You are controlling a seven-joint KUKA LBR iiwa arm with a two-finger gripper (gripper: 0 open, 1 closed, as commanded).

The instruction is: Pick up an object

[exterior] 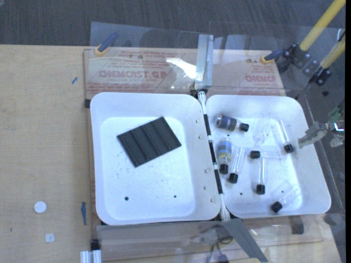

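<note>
At the right edge of the camera view, the end effector pokes in over the right rim of the right bin, a grey metal piece slanting down toward the bin; I cannot tell its state, since most of it is cut off by the frame. The arm behind it is hardly visible. Just left of the end effector, inside the right bin, lie several clear vials with black caps: one capped vial nearest it, another vial further left and lower, and a third beyond that. A clear bottle rests below, near the bin's lower right corner. Further left sit a small bottle with a blue label and a dark bottle above it; their labels are too small to read. Well to the left, in the left bin, a dark ribbed panel lies tilted. Beyond the bins, a protective sheet reads "CHEMCAST GP" in red. On the bench, far left, rests a small white disc.
</note>
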